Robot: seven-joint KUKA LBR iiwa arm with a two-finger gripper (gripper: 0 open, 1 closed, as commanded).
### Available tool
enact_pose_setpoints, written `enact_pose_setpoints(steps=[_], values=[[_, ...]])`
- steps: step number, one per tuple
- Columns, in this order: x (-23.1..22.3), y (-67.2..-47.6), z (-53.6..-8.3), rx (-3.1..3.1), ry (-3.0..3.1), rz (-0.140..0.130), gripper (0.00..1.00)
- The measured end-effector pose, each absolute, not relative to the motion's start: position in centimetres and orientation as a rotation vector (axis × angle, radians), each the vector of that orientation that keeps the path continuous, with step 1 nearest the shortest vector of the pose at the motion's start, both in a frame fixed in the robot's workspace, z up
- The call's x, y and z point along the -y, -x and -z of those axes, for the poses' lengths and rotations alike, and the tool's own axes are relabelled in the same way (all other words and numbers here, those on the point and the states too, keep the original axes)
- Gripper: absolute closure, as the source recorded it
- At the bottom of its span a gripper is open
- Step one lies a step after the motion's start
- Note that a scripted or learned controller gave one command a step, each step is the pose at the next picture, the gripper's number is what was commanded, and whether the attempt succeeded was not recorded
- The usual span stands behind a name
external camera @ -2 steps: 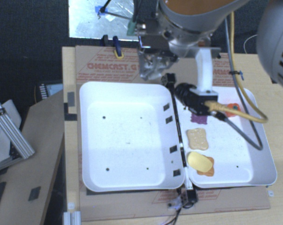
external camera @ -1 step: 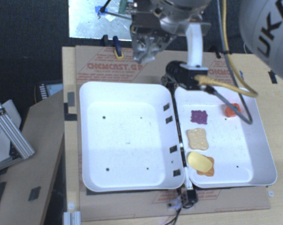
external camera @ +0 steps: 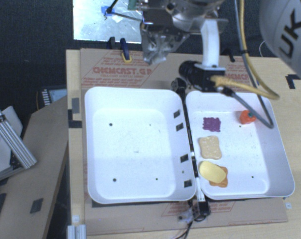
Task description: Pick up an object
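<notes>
Four small items lie in the right bin (external camera: 277, 153): a purple block (external camera: 212, 124), an orange piece (external camera: 247, 116) near the back right, a beige toast-shaped slice (external camera: 210, 147), and a yellow lump (external camera: 213, 172) resting on an orange slab at the front. My gripper (external camera: 153, 55) hangs high beyond the back edge of the left bin (external camera: 98, 133), over the cardboard, well apart from all the items. Nothing shows beneath its tip.
A yellow hose and grey cable (external camera: 250, 91) drape over the right bin's back edge. Black clips (external camera: 183, 128) line the seam between the bins. A blue-and-yellow clamp (external camera: 125, 51) sits on the cardboard at the back. An aluminium rail (external camera: 8, 133) stands to the left.
</notes>
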State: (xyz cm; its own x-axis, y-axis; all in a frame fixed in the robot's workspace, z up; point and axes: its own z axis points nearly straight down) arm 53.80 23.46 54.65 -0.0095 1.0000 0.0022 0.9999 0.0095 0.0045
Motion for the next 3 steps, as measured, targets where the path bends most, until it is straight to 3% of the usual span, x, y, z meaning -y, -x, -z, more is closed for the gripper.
enact_pose_setpoints(steps=[1,2,3], values=[[-23.5,-53.8,-55.8,-2.235,-2.205,-0.011,1.00],[-17.1,-50.2,-53.4,-2.218,-2.226,0.001,1.00],[-17.5,-50.4,-54.7,-2.228,-2.213,-0.009,1.00]])
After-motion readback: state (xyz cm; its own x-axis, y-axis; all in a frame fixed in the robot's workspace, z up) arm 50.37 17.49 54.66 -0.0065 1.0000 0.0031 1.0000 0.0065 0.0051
